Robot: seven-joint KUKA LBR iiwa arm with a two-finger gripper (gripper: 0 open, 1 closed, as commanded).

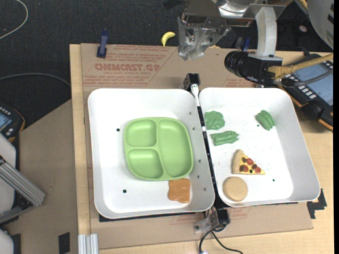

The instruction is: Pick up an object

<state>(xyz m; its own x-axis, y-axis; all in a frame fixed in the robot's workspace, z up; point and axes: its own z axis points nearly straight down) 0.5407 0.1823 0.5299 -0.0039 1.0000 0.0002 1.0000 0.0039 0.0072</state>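
My gripper (pixel 192 49) hangs high above the back edge of the bins, over the cardboard, with nothing seen between its fingers. The left bin (pixel 103 142) holds a green divided plate (pixel 158 148) and an orange-brown food piece (pixel 179 190) near its front edge. In the right bin (pixel 296 157) lie a round green leafy piece (pixel 214 120), a flatter green piece (pixel 225 138), a green piece at the back right (pixel 265 119), a pizza slice (pixel 246 163) and a tan round cookie (pixel 235 188).
A cardboard sheet (pixel 127 67) lies under both bins. A blue clip (pixel 102 44) and a small yellow thing (pixel 168 37) sit at its back edge. Black clamps (pixel 192 81) join the bins at the middle seam. A tablet (pixel 312 83) lies at the right.
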